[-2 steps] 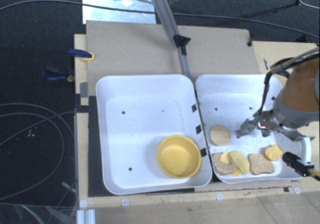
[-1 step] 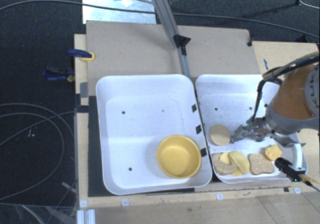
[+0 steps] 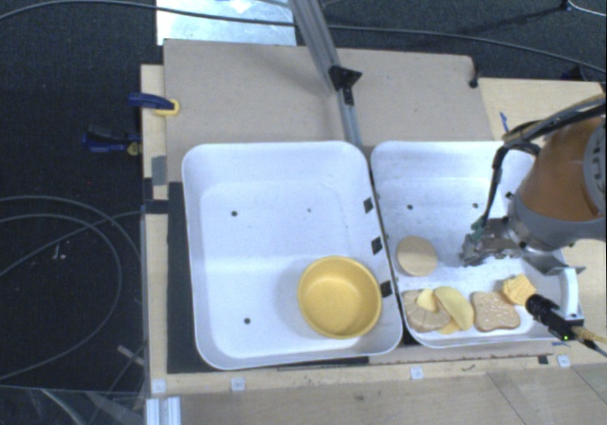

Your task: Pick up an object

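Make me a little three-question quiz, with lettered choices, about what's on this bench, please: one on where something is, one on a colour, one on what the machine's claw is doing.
1. Where is the bowl?
A. In the left bin's near right corner
B. In the right bin
C. On the bare bench

2. What colour is the bowl?
A. Red
B. Yellow
C. Blue

3. Where is the gripper?
A. Over the left bin
B. Parked off the bench
C. Low inside the right bin

Answers:
1 A: it sits in the left bin, near the wall shared with the right bin.
2 B: it is yellow inside and out.
3 C: it is in the right bin, right of the round tan piece and above the bread slice.
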Robot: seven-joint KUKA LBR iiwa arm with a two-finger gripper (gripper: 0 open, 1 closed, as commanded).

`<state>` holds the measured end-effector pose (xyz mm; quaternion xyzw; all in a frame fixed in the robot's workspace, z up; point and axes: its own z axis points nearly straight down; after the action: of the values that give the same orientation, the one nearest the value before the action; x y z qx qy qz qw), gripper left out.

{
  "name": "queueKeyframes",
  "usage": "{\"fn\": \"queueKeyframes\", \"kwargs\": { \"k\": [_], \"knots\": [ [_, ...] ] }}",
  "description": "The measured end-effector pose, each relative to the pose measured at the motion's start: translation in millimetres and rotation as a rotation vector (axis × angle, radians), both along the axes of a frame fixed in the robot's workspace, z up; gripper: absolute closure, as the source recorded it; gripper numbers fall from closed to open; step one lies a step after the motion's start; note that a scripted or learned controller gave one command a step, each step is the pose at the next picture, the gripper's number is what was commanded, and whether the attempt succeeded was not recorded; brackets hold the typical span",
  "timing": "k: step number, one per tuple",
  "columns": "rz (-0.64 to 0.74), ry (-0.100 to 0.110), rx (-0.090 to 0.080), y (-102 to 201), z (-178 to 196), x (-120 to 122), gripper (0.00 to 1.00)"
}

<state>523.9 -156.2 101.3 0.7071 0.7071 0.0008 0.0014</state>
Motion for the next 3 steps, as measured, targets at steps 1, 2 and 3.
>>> {"fn": "queueKeyframes", "kwargs": {
  "k": [1,2,3],
  "knots": [
    [0.001,-0.002,-0.001,-4,44,-3,1.0],
    [0.006,-0.004,-0.001,0,93,7,1.0],
    [0.005,-0.001,0.0,0,111,9,1.0]
  ]
}}
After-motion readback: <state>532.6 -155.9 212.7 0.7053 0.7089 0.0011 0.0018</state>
